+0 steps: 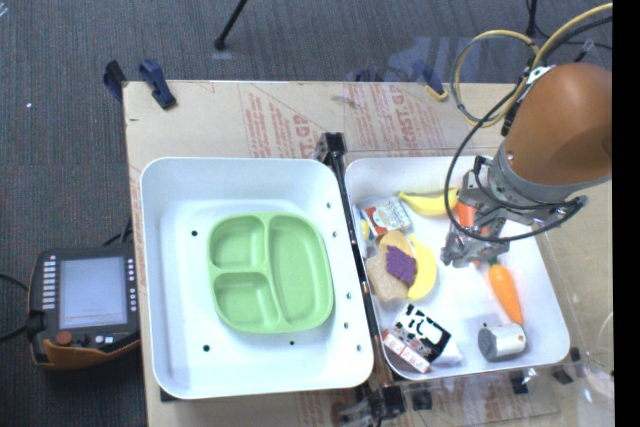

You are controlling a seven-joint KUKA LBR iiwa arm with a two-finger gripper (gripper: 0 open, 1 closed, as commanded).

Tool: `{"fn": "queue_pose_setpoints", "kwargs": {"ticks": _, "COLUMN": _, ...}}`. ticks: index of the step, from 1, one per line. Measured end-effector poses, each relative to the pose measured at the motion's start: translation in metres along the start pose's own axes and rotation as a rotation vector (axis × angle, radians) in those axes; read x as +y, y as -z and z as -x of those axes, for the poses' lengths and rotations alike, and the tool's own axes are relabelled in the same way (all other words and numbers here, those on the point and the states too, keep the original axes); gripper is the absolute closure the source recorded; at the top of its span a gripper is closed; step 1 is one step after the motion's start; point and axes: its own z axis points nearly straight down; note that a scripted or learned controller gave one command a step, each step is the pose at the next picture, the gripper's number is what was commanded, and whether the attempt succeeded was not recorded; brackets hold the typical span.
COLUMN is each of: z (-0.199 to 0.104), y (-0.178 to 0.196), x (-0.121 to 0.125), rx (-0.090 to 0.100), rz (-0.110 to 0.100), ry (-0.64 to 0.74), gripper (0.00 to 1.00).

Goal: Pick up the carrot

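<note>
From the right edge of the frame I see my arm [555, 130] bent down over the right bin [556, 315], its orange band bulging at the upper right and cables looping above it. The claw [470, 240] hangs low at the middle of that bin, and I cannot tell how it is set, since the wrist covers most of it. The carrot [505, 292] lies just below and right of the claw, pointing toward the lower right, apparently free on the bin floor, close to the right wall. A silver can [501, 342] sits just below it near the lower rim. Left of the claw are a banana [427, 204], a yellow plate [426, 272] with a purple piece [400, 265], and packets crowding the bin's left wall. The left bin [180, 315] holds a green divided tray [271, 273] with bare floor around it. A pendant [85, 303] sits at lower left, off the table [250, 115].
</note>
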Motion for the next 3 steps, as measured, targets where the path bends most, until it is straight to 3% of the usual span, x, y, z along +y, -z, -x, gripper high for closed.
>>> {"fn": "queue_pose_setpoints", "kwargs": {"ticks": 1, "z": -0.031, "y": -0.043, "x": -0.051, "rx": -0.001, "rz": 0.007, "ry": 0.326, "gripper": 1.00}}
{"fn": "queue_pose_setpoints", "kwargs": {"ticks": 2, "z": -0.046, "y": -0.083, "x": -0.008, "rx": -0.002, "rz": 0.010, "ry": 0.548, "gripper": 1.00}}
{"fn": "queue_pose_setpoints", "kwargs": {"ticks": 3, "z": -0.067, "y": -0.082, "x": -0.005, "rx": -0.004, "rz": 0.008, "ry": 1.091, "gripper": 1.00}}
